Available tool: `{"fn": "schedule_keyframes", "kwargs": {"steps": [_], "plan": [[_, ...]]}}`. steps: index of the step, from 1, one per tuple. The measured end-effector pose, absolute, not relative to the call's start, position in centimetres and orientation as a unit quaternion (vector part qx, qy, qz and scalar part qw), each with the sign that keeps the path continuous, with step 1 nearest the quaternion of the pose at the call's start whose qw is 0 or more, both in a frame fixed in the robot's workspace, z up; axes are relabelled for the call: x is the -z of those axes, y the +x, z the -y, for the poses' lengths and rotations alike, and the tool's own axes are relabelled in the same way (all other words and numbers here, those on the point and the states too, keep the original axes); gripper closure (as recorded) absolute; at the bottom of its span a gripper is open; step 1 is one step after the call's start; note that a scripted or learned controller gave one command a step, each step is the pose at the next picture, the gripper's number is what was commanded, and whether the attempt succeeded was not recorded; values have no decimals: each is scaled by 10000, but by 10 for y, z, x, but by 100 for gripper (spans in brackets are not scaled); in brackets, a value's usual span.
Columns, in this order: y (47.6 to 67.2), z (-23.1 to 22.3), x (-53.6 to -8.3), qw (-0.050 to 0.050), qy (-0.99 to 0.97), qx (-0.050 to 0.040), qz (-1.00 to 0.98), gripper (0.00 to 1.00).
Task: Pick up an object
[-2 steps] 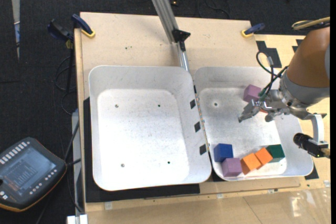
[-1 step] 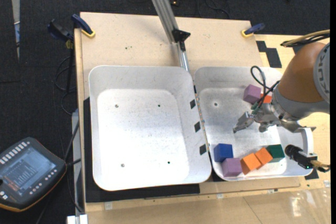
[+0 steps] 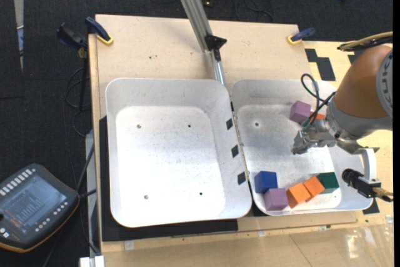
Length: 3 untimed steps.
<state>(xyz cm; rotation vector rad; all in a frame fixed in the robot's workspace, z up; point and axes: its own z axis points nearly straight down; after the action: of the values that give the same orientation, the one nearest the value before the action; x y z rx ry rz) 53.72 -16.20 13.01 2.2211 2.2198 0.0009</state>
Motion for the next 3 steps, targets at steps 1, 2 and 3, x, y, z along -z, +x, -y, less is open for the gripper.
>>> {"fn": "schedule_keyframes", "kwargs": {"steps": [1, 2, 3], "plan": [[532, 155, -181, 28, 7062, -15, -7080, 100], [534, 155, -230, 31, 7059, -16, -7083, 100], [530, 104, -221, -9, 7044, -3, -7098, 100]]}}
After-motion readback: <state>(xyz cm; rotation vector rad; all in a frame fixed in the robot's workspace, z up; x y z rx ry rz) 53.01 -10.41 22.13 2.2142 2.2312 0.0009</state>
